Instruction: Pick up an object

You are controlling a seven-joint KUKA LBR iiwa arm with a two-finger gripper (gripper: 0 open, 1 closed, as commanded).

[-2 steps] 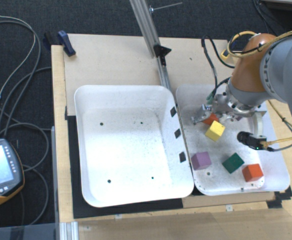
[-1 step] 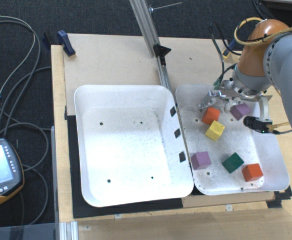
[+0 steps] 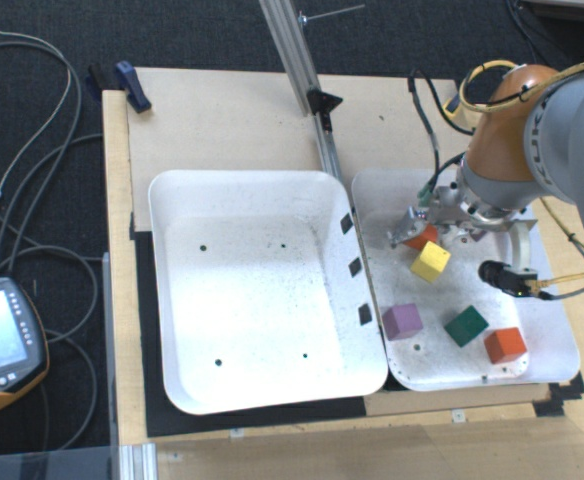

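Hovering low in the right bin [image 3: 547, 353], the gripper [image 3: 419, 230] is crowding a yellow cube [image 3: 432, 261] and an orange piece [image 3: 421, 238]. I cannot tell its state; it is risking nudging both aside.

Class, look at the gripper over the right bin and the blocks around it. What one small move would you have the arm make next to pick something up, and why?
Probably lower the gripper a little toward the orange block beneath it, which lies closest, touching the yellow block. The purple block, green block and second orange block sit farther off toward the right bin's near edge.
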